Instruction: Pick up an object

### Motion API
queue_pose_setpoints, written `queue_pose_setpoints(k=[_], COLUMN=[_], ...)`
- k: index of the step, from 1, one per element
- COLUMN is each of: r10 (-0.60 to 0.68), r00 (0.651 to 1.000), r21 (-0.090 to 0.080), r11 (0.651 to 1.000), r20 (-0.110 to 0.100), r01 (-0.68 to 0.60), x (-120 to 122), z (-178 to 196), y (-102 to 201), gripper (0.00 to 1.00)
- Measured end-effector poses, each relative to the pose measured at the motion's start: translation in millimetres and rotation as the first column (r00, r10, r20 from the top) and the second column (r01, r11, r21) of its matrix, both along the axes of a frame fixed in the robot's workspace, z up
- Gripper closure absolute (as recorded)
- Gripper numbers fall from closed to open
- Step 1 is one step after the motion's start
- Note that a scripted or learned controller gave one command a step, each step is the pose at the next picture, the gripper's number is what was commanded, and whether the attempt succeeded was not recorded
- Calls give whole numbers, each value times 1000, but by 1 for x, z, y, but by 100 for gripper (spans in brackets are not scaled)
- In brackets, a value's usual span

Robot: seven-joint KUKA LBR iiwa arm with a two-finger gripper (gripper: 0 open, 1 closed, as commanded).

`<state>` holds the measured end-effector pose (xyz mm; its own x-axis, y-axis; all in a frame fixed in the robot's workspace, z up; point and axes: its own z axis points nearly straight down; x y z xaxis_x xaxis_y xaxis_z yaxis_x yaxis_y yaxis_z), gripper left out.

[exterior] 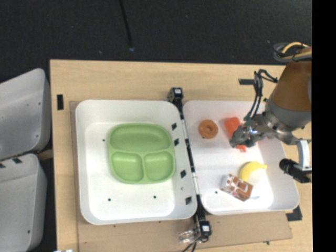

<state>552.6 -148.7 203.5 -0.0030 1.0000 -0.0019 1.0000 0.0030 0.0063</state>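
Orange block (232, 124) beside the gripper (242, 138) looks light, rigid; grasp its flat sides. Finger state: cannot tell.

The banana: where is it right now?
The banana lies in the right bin, toward its lower right, just above the small box and below the gripper.

We see the gripper (243, 136) low over the right bin (210, 198), beside an orange block (231, 124). Near it lie a doughnut (208, 129), banana (252, 169) and patterned packet (237, 187).
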Motion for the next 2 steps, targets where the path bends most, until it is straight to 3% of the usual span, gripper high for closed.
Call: queue_pose_setpoints(k=[2], r10=[4], r00=[1000], r21=[3], r11=[1000], r20=[-3], r01=[-4], x=[16], z=[28], y=[99], gripper=[100])
